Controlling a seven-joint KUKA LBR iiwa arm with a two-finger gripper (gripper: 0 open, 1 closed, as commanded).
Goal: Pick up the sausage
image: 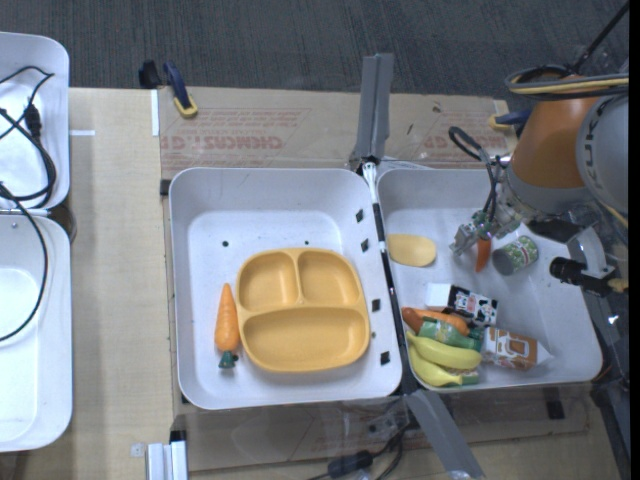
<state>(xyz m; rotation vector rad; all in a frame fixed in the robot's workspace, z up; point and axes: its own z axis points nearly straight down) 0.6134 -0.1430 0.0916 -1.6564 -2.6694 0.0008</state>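
— What sits farthest left on the bench?

— The left shallow white plastic bin [190,268]. At its nine o'clock side lies an orange toy carrot with a green stub [226,320], pointing toward twelve. Just beside the carrot, filling the middle of the bin, is a yellow three-compartment plastic plate [302,309].

— And the other bin?

— The right shallow white plastic bin [570,353] touches the first one along its edge. Toward its ten o'clock corner rests a pale yellow flat oval piece [411,250]. At six o'clock there is a crowded heap: a small white block [438,294], a black-and-white printed carton [473,306], an orange-red elongated toy [432,319] (what it is I cannot tell), yellow toy bananas [442,360] and a brown-and-white carton [511,349].

— Where is the sausage?

— The slim reddish-orange toy sausage [483,256] hangs nearly upright near the bin's centre, toward one o'clock of the heap and well apart from it. Its upper end sits between the fingers of the grey two-finger gripper [481,236], which are drawn in narrow around it. Its lower tip looks close to the bin floor; whether it touches I cannot tell.

— Anything next to it?

— A small green can [516,255] lies just beside the sausage at its three o'clock. The grey arm with its orange band [550,148] enters from two o'clock.
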